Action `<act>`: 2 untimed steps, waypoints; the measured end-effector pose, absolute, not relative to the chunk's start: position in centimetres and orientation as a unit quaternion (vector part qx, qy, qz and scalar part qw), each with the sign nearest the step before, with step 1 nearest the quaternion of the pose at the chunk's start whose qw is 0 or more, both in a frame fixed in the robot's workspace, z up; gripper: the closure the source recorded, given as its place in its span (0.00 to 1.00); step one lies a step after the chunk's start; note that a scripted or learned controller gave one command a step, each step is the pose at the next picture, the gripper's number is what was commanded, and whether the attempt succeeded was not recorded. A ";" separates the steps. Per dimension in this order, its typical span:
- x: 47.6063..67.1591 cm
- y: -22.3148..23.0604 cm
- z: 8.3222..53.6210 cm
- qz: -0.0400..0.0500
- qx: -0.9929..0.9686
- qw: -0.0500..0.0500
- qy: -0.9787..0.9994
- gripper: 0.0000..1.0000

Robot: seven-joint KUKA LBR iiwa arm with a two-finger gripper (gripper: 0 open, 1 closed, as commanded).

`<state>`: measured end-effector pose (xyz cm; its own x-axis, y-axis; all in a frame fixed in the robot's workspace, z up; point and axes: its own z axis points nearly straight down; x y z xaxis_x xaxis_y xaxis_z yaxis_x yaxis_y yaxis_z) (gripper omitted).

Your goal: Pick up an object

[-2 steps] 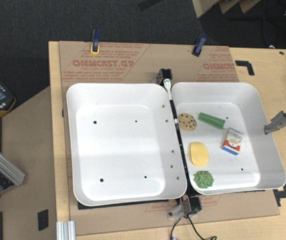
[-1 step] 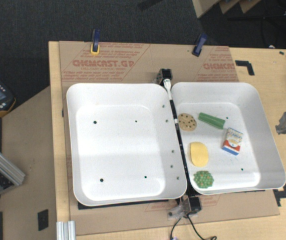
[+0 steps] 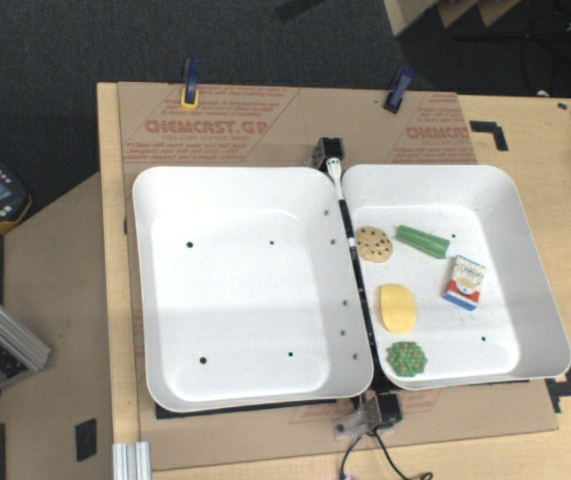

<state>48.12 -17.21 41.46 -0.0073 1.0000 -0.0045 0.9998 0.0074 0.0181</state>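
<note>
The right bin [image 3: 525,298] holds several small objects. A round tan cookie [image 3: 373,243] lies by its left wall. To the cookie's right rests a green cylinder [image 3: 422,240], tilted a little. A small carton [image 3: 464,282] in white, blue and red sits further right. A yellow oval piece [image 3: 398,308] lies below the cookie, and a green bumpy broccoli-like piece [image 3: 406,358] sits near the bin's front left corner.
The left bin [image 3: 165,268] sits beside the right one on a brown cardboard sheet [image 3: 265,118]. A blue and yellow clamp [image 3: 191,86] and a blue clamp [image 3: 398,88] grip the sheet's far edge. A metal rail [image 3: 0,318] stands at the left.
</note>
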 end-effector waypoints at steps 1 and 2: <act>47.9 -22.7 36.9 -0.001 0.709 -0.001 0.705 1.00; 47.9 -20.1 34.4 0.000 0.706 -0.001 0.708 1.00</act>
<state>47.94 -20.07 34.40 -0.0023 1.0000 0.0014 1.0000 0.0023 -0.0027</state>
